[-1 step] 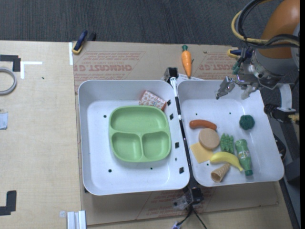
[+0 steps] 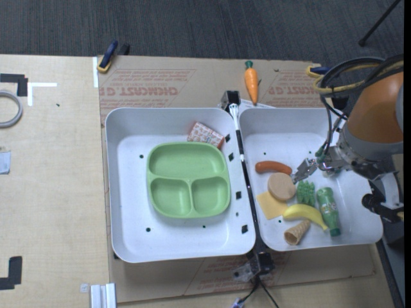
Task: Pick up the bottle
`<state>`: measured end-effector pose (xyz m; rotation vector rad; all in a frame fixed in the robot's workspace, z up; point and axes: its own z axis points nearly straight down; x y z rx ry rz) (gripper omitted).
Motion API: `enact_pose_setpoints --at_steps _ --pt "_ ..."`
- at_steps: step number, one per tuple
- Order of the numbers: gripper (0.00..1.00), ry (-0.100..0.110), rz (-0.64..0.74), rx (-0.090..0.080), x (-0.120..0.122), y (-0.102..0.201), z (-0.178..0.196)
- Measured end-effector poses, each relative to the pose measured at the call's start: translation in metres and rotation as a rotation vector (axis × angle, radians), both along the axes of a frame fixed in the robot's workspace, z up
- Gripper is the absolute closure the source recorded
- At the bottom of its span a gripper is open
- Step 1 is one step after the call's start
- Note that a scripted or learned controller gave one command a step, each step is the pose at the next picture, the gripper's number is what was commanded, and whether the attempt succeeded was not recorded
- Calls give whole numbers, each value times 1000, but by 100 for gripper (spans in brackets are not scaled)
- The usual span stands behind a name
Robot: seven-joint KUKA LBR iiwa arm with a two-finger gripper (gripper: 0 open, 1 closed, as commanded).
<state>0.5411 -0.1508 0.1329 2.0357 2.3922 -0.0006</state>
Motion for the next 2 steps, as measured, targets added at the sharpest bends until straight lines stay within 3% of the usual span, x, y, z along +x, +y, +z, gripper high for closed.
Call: enact_pose_setpoints --at_steps 1,2 --pt "100 -1 -3 -1 0 -1 10" --pt "100 0 -1 0 -15 63 128"
